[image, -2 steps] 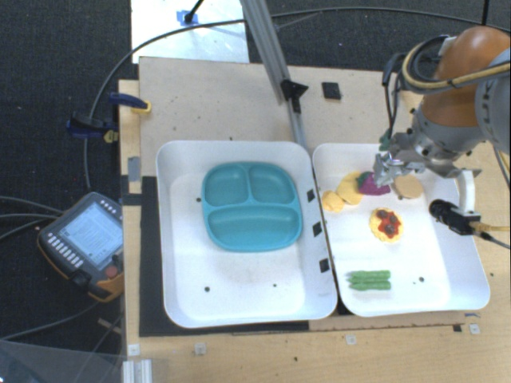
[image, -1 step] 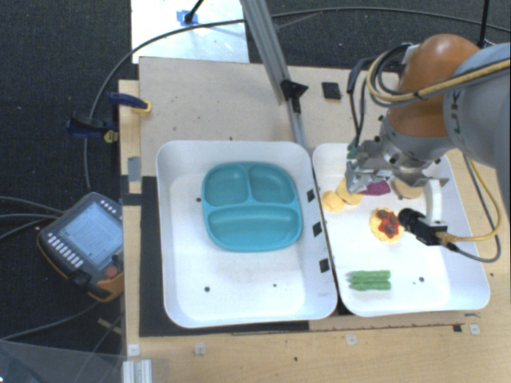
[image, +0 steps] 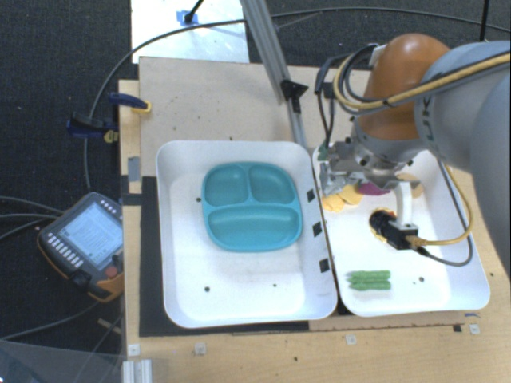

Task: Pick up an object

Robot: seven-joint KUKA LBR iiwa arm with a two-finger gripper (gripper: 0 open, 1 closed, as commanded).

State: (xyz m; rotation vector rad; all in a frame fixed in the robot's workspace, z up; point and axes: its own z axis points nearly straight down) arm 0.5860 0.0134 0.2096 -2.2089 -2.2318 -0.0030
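Note:
My gripper [image: 337, 179] hangs low over the back left part of the right bin [image: 447, 294], close to the wall shared with the left bin. Right under it lies a yellow object [image: 337, 203], partly covered by the gripper body. A magenta object [image: 373, 188] peeks out just to the right of the gripper. A green pod-like object [image: 368, 280] lies apart near the front of the same bin. Nothing can be seen held by the gripper.
The left bin [image: 239, 294] holds a teal divided plate [image: 251, 207] in its back half. A grey pole [image: 271, 46] slants across the back of the bench. A teach pendant [image: 84, 242] lies off the bench to the left.

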